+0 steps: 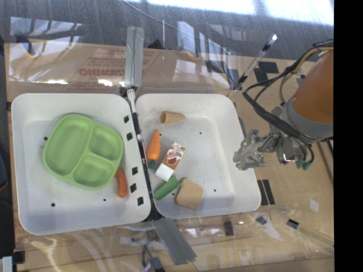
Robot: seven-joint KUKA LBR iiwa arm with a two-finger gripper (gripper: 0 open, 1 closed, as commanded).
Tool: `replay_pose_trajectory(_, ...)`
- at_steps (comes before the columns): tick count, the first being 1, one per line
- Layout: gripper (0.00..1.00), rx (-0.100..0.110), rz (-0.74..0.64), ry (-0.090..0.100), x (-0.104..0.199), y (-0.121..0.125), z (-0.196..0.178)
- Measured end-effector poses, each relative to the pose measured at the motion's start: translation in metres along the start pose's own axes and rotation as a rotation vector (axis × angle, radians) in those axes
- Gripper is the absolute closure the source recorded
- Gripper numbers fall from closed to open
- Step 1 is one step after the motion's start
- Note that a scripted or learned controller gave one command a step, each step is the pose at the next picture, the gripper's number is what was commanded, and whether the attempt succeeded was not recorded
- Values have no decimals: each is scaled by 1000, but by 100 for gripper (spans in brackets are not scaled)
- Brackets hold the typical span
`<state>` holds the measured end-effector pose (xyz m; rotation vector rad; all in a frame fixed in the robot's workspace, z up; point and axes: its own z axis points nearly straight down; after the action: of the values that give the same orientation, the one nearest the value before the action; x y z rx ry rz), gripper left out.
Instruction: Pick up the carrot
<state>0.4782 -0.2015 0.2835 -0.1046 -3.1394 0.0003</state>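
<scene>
Gripper [245, 154] over right bin's [241, 177] right rim, finger state impossible to tell. Carrot [153, 146] well apart at bin's left wall, beside small carton [173, 157]; cucumber [167, 188], bread slice [189, 195], cone [172, 117] around. Green plate [83, 150], sausage [121, 183] in left bin

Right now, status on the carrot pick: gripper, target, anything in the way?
Gripper over right bin's right rim, holding nothing. Carrot lies near that bin's left wall, untouched. Small carton right beside it; cone just above.
</scene>
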Motion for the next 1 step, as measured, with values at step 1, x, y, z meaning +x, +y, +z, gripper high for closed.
replay_pose_trajectory(1,100,1,-4,-3,-2,1,-11)
